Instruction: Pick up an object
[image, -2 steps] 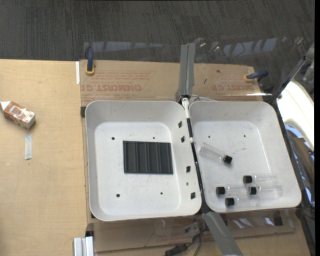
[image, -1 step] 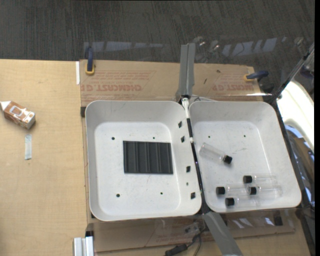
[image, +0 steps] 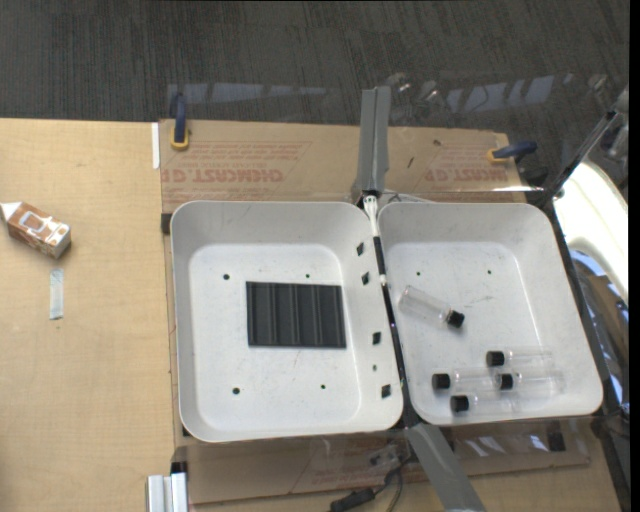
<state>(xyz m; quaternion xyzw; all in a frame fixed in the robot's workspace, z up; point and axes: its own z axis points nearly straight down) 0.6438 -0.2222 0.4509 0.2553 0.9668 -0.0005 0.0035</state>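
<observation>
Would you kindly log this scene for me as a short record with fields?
left bin: one dark ribbed pad, lying flat near the centre
right bin: clear vials with black caps
lone vial: mid-bin, tilted, cap toward lower right
vial cluster: near the front wall, lying on their sides
bench left: small orange and white box

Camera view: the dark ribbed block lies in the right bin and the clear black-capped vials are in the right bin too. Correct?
Not quite. The camera view shows the dark ribbed block lying in the left bin, not the right. The clear black-capped vials are indeed in the right bin.
</observation>
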